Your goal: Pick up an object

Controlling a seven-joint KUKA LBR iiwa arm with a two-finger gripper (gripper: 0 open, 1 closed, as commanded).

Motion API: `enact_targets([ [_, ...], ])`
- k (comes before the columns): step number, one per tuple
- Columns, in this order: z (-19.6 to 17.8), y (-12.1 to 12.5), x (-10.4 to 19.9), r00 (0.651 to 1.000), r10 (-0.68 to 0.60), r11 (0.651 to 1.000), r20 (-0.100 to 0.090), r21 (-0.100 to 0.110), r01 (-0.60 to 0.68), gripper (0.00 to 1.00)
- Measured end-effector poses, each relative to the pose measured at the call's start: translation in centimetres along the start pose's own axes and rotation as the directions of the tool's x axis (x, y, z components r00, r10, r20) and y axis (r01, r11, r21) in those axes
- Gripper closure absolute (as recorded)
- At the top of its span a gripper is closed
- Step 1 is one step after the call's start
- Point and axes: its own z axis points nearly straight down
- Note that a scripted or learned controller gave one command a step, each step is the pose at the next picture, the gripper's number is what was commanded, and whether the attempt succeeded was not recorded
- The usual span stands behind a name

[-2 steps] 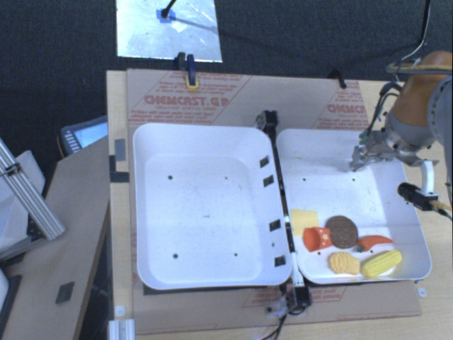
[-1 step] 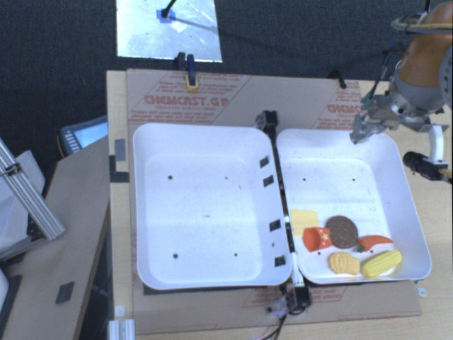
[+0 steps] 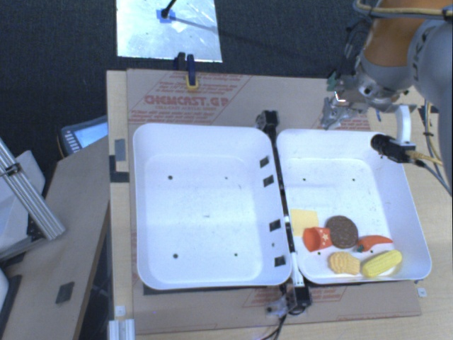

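We are looking at the toy food first, because one of these little things is what the robot is meant to pick up. All of it is lying in the right bin [image 3: 396, 190], huddled in the corner nearest to us. A brown round cookie [image 3: 342, 231] is sitting in the middle of the bunch. A flat yellow cheese square [image 3: 303, 219] is lying just beside the cookie, toward the left bin [image 3: 148, 190]. A red pepper piece [image 3: 316, 239] is touching the cookie's edge. A bumpy yellow biscuit [image 3: 345, 263] is lying in front of the cookie, and a yellow corn cob [image 3: 381, 262] is lying next to the biscuit. A small red and green chili [image 3: 375, 241] is resting between the cookie and the corn. They are all looking small, bright and easy to tell apart, but they are crowding close together. We are thinking the job is only at its start, because nothing is lifted yet and every toy is lying flat on the bin floor. The gripper [image 3: 334, 115] is hanging over the far rim of the right bin, well apart from the cookie and the other toys. Nothing is in it, and we cannot tell how it is set. The arm is needing to come toward the cookie corner, go down, and grab one toy.
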Motion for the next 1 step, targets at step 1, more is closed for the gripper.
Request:
enact_targets([
  [1,-5.35,0.02,6.54,1.000,0.000,1.000,-0.002,-0.001,0.000,1.00],
])
